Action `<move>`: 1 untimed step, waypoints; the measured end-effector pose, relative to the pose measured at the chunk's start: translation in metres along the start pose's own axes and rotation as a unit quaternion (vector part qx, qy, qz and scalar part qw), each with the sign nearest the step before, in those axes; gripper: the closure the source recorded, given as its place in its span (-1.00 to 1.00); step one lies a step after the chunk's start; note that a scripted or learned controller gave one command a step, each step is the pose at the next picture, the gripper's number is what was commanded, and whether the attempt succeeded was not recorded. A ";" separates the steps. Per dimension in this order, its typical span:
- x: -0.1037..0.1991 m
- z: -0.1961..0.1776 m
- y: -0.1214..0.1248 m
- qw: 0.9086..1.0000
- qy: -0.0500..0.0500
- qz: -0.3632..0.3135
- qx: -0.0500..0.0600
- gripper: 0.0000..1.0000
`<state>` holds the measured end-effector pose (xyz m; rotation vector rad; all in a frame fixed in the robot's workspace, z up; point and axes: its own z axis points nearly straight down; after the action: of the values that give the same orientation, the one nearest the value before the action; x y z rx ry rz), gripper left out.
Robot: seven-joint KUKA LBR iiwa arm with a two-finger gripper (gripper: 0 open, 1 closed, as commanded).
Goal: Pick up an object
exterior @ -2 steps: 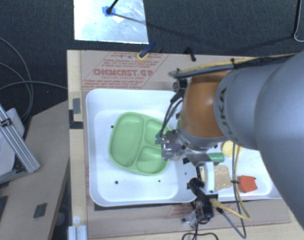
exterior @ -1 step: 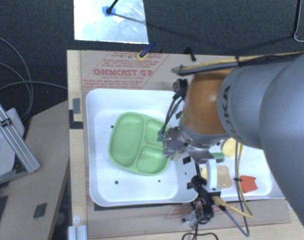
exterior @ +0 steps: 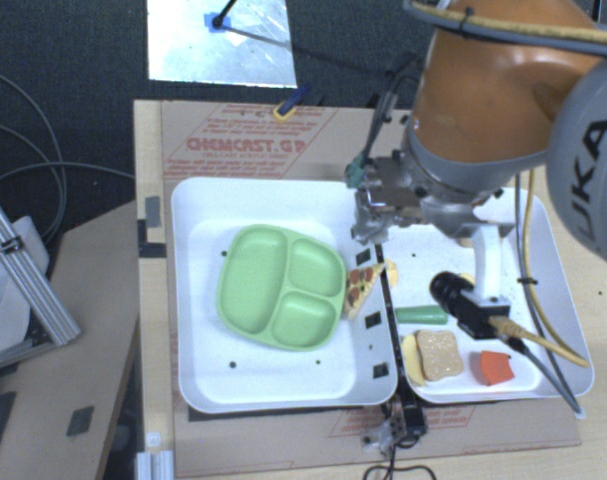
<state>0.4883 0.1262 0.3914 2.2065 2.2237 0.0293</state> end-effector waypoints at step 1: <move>-0.032 -0.064 0.030 1.000 -0.003 0.005 0.004 1.00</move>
<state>0.5171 0.0941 0.4560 2.2178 2.2145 0.0145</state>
